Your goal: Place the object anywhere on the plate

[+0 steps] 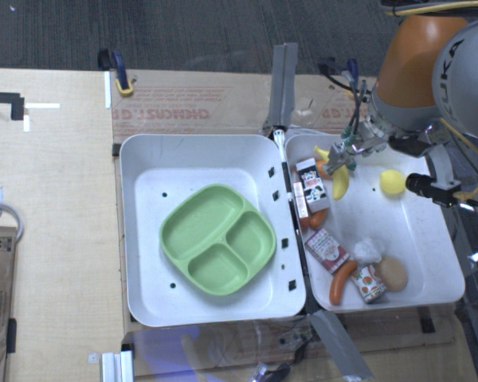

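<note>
Claw (337,159) fingers, hard to tell whether spread or pinching, sit at the small yellow banana-shaped toy (340,181) in the right white bin (430,253), so a shallow grip could drop it short of the green three-compartment plastic plate (217,239).

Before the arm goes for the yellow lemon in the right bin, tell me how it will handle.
The lemon looks round and smooth, so it would probably roll if nudged across the right bin floor. It lies apart from the other items, so a push likely meets nothing to stop it. Its curved sides may slip from a two-finger pinch unless gripped across the middle.
</note>
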Robot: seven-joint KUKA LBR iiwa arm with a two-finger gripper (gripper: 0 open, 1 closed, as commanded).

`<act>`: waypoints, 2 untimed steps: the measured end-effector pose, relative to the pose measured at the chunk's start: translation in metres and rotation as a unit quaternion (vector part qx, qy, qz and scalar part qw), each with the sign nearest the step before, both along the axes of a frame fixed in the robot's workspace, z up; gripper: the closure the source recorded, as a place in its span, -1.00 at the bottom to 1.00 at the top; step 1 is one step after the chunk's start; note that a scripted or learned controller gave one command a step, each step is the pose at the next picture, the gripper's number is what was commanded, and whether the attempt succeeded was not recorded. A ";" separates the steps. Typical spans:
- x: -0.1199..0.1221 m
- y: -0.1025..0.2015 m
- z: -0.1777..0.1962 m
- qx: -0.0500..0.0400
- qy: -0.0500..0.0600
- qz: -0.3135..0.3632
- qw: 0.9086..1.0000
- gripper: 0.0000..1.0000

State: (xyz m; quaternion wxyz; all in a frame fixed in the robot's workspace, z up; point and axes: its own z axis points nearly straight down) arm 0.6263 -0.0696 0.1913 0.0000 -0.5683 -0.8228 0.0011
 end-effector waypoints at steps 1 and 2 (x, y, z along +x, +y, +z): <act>-0.051 0.078 0.002 0.001 -0.001 0.093 0.996 1.00; -0.082 0.167 0.000 0.000 0.001 -0.041 0.999 1.00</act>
